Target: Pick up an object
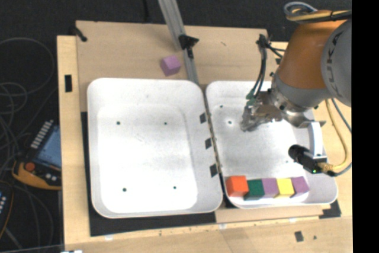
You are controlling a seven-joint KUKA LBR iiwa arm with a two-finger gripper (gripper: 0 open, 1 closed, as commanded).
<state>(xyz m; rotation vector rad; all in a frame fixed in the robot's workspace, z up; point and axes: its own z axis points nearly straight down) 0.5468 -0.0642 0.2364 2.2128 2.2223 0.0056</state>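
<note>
While five blocks sit in a row along the near edge of the right bin point(237, 98), running orange block point(238, 185), green block point(255, 188), purple block point(270, 187), yellow block point(286, 187) and a second purple block point(300, 184), the gripper point(249, 124) hangs over that bin's bare middle, well apart from them. Whether its claw is wide or narrow cannot be told. Beyond the left bin point(106, 92), a lilac block point(171, 65) lies on the bench point(118, 44) by a slanted metal rail point(169, 6).

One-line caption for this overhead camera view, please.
KUKA arm's hand hovers over the right bin, where five blocks line the near wall; a purple cube lies outside on the bench.
</note>
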